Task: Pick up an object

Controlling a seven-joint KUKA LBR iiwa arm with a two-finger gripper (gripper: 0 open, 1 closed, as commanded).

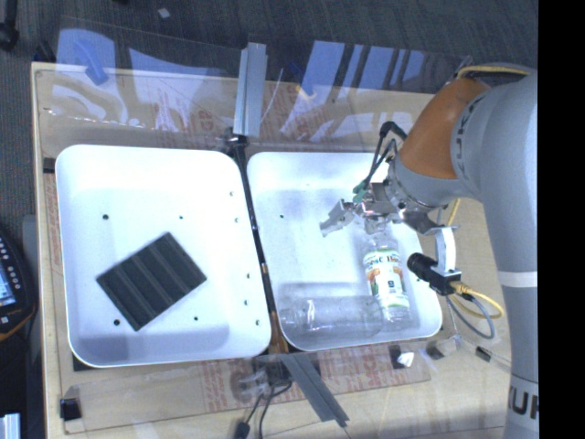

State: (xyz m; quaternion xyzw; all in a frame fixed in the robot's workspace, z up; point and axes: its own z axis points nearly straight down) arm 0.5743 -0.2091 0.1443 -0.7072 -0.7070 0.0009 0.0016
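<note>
Item one, nearest me: the tabletop (137, 378) front edge, carrying both bins side by side, a metal bracket (306, 391) sitting at the seam between them.

Item two: the right bin (274, 245). I am seeing a clear tumbler (324, 314) lying on its side along the front wall, likely having rolled there since the floor dips toward the rim. Just beside it, touching or nearly so, a bottle (387, 282) with a white and green label is lying lengthwise, neck pointing away from me toward the claw.

Item three: the claw (358, 210), hanging low over the middle of the right bin, right at the bottle's neck end. Its fingers are standing apart, fairly wide, one reaching left over bare bin floor. Nothing is sitting between them. I am judging this as a descent or line-up on the bottle, not a hold; the neck is narrow and round, so it could slip sideways.

Item four: the left bin (91, 181), holding one dark ribbed slab (151, 280) lying flat and askew, well apart from the arm.

Item five, farthest: the grey arm (498, 144) with its orange band, coming in from the right over the bin's far corner.
</note>
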